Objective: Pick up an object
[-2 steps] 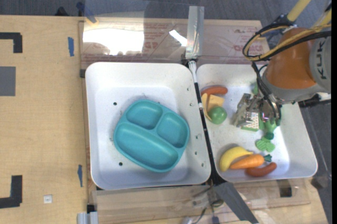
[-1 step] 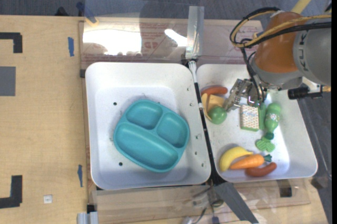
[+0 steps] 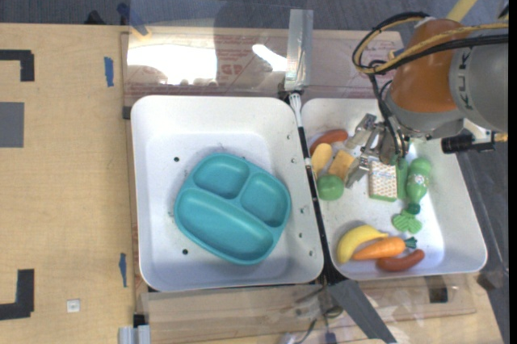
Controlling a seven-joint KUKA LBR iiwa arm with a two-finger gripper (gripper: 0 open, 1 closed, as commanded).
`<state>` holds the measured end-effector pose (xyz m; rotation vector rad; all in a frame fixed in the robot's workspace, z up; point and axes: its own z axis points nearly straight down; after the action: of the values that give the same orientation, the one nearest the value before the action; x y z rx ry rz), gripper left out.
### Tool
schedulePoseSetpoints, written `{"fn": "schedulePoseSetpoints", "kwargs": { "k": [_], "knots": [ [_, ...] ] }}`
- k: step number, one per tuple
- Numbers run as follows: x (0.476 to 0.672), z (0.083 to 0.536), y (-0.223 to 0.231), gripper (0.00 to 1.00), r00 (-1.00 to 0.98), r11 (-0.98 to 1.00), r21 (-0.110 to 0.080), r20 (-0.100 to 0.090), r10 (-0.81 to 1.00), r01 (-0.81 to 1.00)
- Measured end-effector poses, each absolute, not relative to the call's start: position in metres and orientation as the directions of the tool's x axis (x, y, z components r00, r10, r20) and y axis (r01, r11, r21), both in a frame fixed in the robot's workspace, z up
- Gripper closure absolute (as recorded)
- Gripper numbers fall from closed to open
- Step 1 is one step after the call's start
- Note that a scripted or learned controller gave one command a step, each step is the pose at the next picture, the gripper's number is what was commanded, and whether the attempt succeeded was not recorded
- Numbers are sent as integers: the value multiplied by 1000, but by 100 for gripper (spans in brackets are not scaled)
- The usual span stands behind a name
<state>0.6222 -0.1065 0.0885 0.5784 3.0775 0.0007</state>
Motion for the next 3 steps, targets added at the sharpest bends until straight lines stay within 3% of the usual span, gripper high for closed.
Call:
{"fn": "schedulePoseSetpoints", "kwargs": {
  "k": [1, 2, 3],
  "knots": [
    [660, 149, -151, 0, -944, 944, 1, -15, 329, 329],
    [606, 96, -172, 0, -952, 952, 5, -21, 306, 306],
    [610, 111, -172, 100, -952, 953, 5, -33, 303, 303]
  ]
}}
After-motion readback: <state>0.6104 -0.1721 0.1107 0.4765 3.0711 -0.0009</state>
